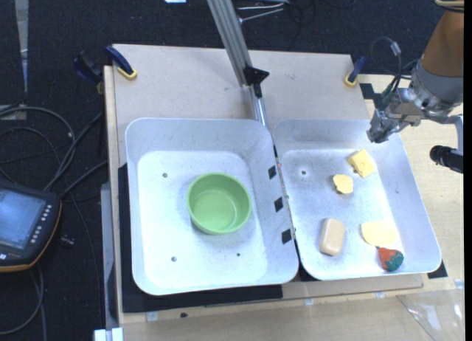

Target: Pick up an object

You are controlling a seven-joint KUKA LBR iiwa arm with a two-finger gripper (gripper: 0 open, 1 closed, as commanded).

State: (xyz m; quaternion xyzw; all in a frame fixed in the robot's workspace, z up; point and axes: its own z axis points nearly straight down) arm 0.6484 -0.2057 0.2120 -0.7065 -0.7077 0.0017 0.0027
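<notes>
The gripper [377, 134] is hovering just above the yellow block [361, 163] in the right bin [413, 207], can't tell about its grip.

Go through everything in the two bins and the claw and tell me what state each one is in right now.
Green bowl: upright, nothing in it, left bin.
Yellow cube: loose, right bin.
Small yellow piece: loose.
Tan block: lying flat.
Flat yellow piece: lying flat.
Red-and-teal object: near front corner.
Claw: above bin's far edge, holding nothing visible.
</notes>
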